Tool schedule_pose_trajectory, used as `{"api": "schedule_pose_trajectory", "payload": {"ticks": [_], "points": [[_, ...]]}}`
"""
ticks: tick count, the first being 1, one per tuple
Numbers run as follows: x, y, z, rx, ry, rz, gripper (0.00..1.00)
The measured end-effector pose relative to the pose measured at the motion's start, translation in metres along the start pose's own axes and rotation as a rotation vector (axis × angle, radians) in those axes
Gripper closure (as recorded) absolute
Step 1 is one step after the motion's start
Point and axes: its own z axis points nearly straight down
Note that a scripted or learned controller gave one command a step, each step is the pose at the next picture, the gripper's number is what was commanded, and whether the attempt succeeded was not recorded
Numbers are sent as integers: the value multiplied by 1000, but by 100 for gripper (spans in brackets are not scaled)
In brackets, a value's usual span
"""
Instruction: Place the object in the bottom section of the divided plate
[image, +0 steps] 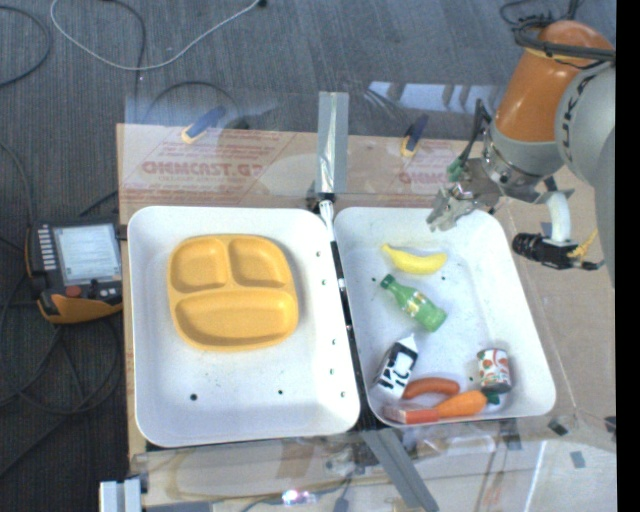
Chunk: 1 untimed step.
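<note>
Object not picked yet: banana (415, 261), green bottle (414, 303), carton (397, 367), sausage (431, 387), carrot (448, 407), can (492, 368) all lie in right bin (515, 290). Gripper (447, 212) hovers at its far rim, nothing held; jaw state unclear. Divided plate (234, 291) sits in left bin (160, 400). Risks: crowded items near front corner cause a missed or double grab; drop lands in an upper section.
</note>
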Motion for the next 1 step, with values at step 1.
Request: {"api": "schedule_pose_trajectory", "payload": {"ticks": [1], "points": [[59, -28, -83, -1, 2, -41, 100]]}}
